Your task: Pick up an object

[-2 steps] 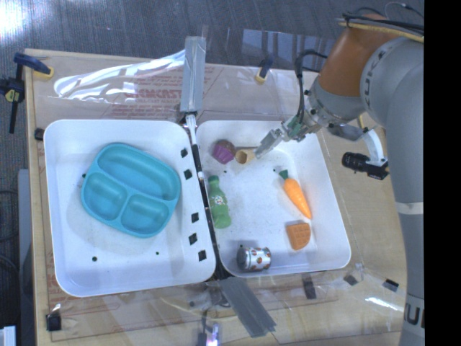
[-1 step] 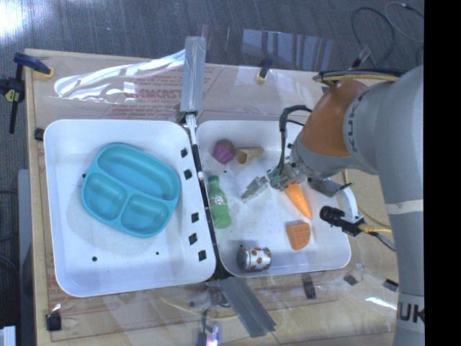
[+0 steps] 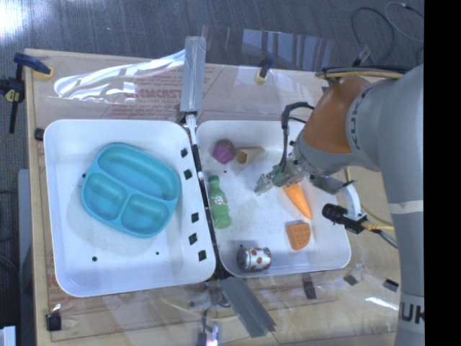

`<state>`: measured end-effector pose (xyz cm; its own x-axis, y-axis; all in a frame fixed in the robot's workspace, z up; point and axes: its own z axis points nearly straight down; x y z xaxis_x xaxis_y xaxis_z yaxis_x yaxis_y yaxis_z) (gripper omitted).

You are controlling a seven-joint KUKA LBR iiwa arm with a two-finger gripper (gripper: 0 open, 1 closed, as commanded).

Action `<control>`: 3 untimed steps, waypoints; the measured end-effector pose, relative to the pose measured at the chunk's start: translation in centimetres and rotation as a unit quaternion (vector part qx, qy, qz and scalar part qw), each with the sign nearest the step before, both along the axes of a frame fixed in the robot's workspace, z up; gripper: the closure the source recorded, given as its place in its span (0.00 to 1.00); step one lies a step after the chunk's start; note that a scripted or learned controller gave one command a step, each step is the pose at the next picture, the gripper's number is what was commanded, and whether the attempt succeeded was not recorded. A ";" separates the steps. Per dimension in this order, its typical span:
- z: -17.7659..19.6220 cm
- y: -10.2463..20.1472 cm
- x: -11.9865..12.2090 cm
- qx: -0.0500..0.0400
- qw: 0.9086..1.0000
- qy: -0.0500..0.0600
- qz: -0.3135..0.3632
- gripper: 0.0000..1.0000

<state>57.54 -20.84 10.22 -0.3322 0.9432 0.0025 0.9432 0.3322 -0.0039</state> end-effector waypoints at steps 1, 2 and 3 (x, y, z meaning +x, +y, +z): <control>0.0 0.0 0.0 0.000 1.000 0.000 0.000 0.00; 10.1 -0.3 0.9 -0.001 1.000 -0.003 0.024 0.00; -1.1 0.0 -0.9 0.000 1.000 -0.001 -0.028 0.00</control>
